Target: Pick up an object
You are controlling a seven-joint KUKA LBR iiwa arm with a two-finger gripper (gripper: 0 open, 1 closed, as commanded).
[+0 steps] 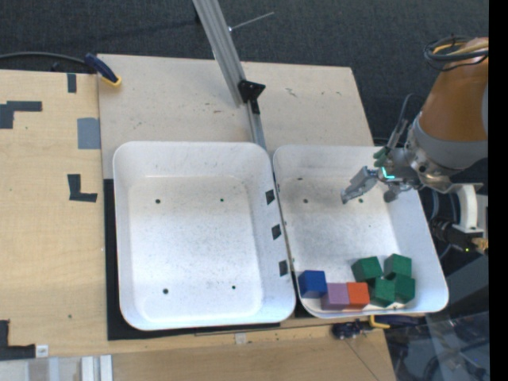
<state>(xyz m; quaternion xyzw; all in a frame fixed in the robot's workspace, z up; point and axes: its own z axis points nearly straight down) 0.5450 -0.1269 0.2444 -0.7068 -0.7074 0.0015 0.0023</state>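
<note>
Two white bins, the left bin and the right bin, both peppered with fine dark specks and a few black dots. In the right bin, below the grey end effector, a blue block, then a purple block, an orange block, and beyond them a cluster of green blocks. The arm shows orange over grey. The tabletop is pale tan wood with dark grey and black tape patches. Far left of the end effector lies a blue-and-yellow clamp handle. A silver rail crosses dark grey carpet.
</note>
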